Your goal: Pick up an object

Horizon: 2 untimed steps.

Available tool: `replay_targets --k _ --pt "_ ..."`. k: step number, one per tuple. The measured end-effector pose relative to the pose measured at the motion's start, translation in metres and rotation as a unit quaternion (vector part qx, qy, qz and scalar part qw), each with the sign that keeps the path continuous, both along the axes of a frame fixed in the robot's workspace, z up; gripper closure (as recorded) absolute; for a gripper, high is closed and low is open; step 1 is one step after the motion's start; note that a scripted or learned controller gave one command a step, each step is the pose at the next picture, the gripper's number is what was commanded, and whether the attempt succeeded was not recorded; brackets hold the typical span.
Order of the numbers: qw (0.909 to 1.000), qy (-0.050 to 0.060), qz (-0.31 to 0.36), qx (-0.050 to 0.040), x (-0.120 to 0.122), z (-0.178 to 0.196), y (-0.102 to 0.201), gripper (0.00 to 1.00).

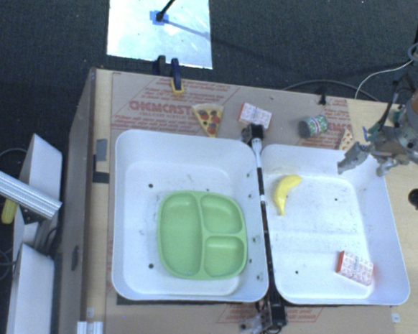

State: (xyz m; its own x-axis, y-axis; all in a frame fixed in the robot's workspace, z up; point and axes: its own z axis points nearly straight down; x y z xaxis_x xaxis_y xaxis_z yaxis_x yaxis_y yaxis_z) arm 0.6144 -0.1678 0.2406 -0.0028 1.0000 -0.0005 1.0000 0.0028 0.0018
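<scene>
A yellow banana (286, 192) lies in the right bin (391, 235), near its upper left corner. A small orange and white box (354, 267) rests in the same bin, toward its lower right. My gripper (366, 163) hangs over the right bin's upper right corner, well to the right of the banana and above the box. Its two fingers are spread open with nothing between them.
A green divided plate (204, 234) sits in the left bin (135, 193). On the cardboard behind the bins lie a toy pizza slice (208, 118), a small white and red packet (255, 115) and a little green can (314, 125). A black divider (262, 203) separates the bins.
</scene>
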Motion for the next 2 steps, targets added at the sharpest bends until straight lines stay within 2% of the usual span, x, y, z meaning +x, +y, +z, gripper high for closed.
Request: replay_targets --k 1,2 --pt "1.0 0.0 0.001 0.0006 0.055 -0.156 0.063 0.0" --pt "1.0 -0.002 0.002 -0.0002 0.056 -0.144 0.062 1.0"
